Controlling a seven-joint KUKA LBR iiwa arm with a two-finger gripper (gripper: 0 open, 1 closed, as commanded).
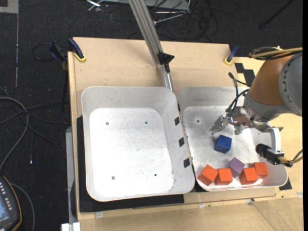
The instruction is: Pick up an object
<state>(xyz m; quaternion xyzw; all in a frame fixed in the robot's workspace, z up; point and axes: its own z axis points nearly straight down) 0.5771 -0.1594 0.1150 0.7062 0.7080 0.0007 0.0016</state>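
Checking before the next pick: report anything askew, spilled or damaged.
Nothing stands out. The blue cube sits alone below the hand; four orange cubes and a purple cube crowd the right bin's near wall.

Count of the bench: two bins, six blocks, one arm.

Two shallow white bins sat side by side on the bench: the left bin (127,141) and the right bin (202,112). Six blocks lay in the right bin. Four were orange, ranged along its near edge: one (208,174) nearest the left corner, one (224,176) just beside it, one (249,175) further right, and one (261,169) by the right corner. One purple block (236,166) sat among them, between the second and third orange. One blue block (223,144) stood apart nearer the bin's middle. One arm reached in, bearing one gripper (230,122).
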